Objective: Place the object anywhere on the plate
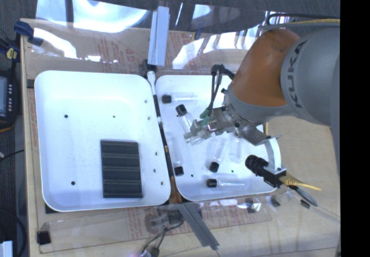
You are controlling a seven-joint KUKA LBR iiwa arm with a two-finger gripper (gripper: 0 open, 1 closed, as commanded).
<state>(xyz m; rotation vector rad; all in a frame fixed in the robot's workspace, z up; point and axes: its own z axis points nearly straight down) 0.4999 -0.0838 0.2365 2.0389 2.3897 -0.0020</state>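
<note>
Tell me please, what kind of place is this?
Probably a robot test bench in a laboratory: a KUKA arm reaches over two white bins, one holding small clear vials, the other a dark ridged plate.

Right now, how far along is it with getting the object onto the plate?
Nothing looks done: the dark ribbed plate in the left bin is bare. The gripper is low in the right bin among small vials. Grasping, carrying and placing all remain.

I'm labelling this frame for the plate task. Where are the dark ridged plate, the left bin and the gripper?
dark ridged plate [121, 168]: camera view, centre of its ribbed top.
left bin [87, 99]: camera view, bare white floor above the plate.
gripper [196, 130]: camera view, its tip over the right bin.
</note>
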